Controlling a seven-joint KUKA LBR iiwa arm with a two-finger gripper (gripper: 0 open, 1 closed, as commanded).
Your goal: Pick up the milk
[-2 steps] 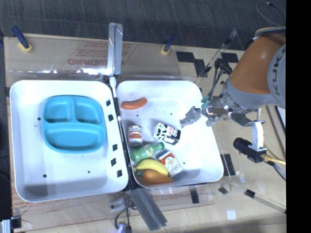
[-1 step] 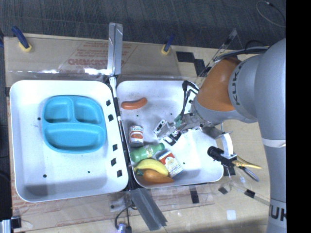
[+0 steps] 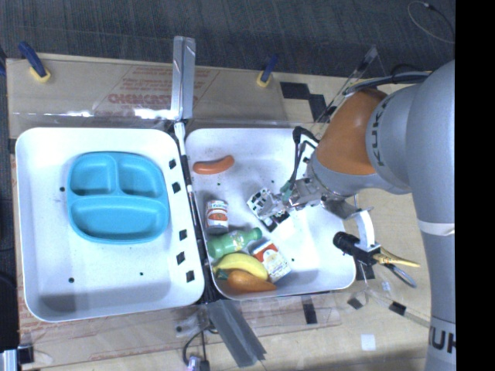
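Observation:
The milk (image 3: 273,260) is a small white carton with red markings, lying tilted near the front of the right bin (image 3: 325,273). It rests against a yellow banana (image 3: 241,264) and a green bottle (image 3: 232,243). My gripper (image 3: 267,205) hangs over the middle of the right bin, a little behind and above the milk, apart from it. Nothing shows in its grasp. The grey arm with its orange band (image 3: 352,141) reaches in from the right.
A sausage (image 3: 213,165) lies at the back of the right bin, and a small can (image 3: 217,214) stands near the left wall. An orange fruit (image 3: 246,283) sits by the front rim. The left bin (image 3: 31,230) holds a blue divided tray (image 3: 117,196).

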